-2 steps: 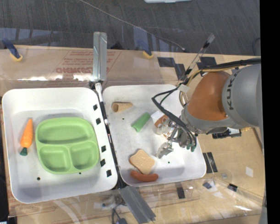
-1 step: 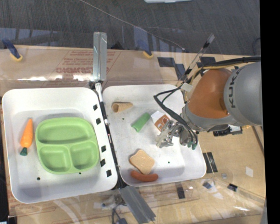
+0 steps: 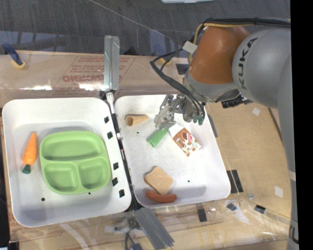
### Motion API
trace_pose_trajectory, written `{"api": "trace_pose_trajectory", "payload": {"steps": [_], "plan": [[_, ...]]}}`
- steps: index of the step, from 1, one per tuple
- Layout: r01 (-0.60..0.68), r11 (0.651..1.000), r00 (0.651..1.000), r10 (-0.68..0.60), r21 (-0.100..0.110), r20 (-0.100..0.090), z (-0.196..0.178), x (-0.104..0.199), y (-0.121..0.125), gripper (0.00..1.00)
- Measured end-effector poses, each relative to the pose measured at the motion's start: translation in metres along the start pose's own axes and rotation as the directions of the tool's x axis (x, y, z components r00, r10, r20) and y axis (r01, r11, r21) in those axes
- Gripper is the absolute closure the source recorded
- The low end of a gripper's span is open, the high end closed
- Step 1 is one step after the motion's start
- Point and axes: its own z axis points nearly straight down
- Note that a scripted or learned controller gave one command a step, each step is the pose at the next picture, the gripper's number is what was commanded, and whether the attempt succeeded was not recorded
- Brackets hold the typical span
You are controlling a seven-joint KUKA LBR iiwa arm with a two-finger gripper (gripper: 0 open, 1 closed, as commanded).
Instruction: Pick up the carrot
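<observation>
An orange carrot (image 3: pixel 29 149) lies in the left white bin (image 3: pixel 15 201) beside a green divided plate (image 3: pixel 74 161); in the right bin (image 3: pixel 217 173), bread slice (image 3: pixel 158 180) and sausage (image 3: pixel 160 197) lie near the arm's tool (image 3: pixel 165 118), above a green block (image 3: pixel 158 136), its opening impossible to tell.

Even overhead light, soft shadows, slight blur.

The carrot (image 3: pixel 29 150) lies in the left bin (image 3: pixel 12 114), beside a green tray (image 3: pixel 74 161).
</observation>
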Motion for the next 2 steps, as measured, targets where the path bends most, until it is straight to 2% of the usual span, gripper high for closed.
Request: {"api": "trace_pose_trajectory", "payload": {"steps": [1, 2], "plan": [[0.464, 0.886, 0.886, -0.464, -0.003, -0.012, 0.012, 0.027, 0.025, 1.00], [0.910, 0.414, 0.414, -0.910, -0.007, -0.005, 0.012, -0.030, 0.068, 1.00]]}}
